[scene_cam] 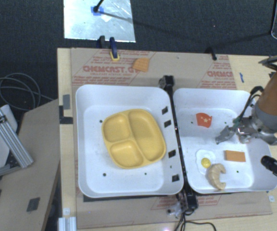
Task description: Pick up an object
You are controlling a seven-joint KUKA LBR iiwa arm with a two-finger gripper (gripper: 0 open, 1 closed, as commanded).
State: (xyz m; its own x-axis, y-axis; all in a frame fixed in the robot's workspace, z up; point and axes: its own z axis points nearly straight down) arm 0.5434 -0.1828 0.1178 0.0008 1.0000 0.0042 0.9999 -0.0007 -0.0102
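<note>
Grey pincer (225, 136) hovers low in right bin (189, 109), finger state can't tell, nothing visibly held; approach step, nearest target orange cracker (234, 156) just beside it, next move calls for descent and closing.

Dark floor around a pale bench

A shiny metal sheet (99, 12) lies on the dark carpet (23, 32) beyond the cardboard-covered bench (186, 64); black cables (13, 88) coil at left near an aluminium frame (6, 136).

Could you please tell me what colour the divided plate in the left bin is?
The divided plate is yellow, seen clearly in the camera view.
</note>
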